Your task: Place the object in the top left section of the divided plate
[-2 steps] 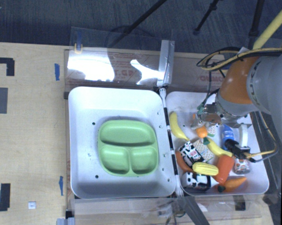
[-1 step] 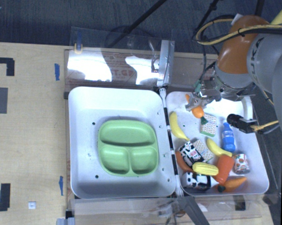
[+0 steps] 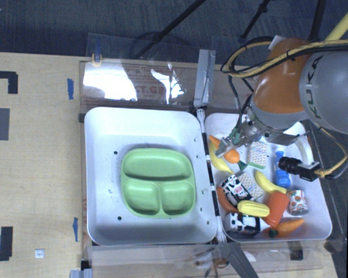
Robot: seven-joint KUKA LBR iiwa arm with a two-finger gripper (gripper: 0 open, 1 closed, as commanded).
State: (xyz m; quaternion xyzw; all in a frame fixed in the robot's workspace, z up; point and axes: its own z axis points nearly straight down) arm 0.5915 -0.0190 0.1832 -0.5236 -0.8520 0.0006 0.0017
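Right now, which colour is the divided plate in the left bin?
Light green divided plate, plain, seen best in the camera view.

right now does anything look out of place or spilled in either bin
Nothing stands out. The green divided plate sits flat in the left bin, and the toy food is heaped inside the right bin, none spilled over.

Bright overhead light; strong white glare on the clear panel [image 3: 130, 83] behind the left bin [image 3: 100, 133], soft shadows, slightly grainy focus.
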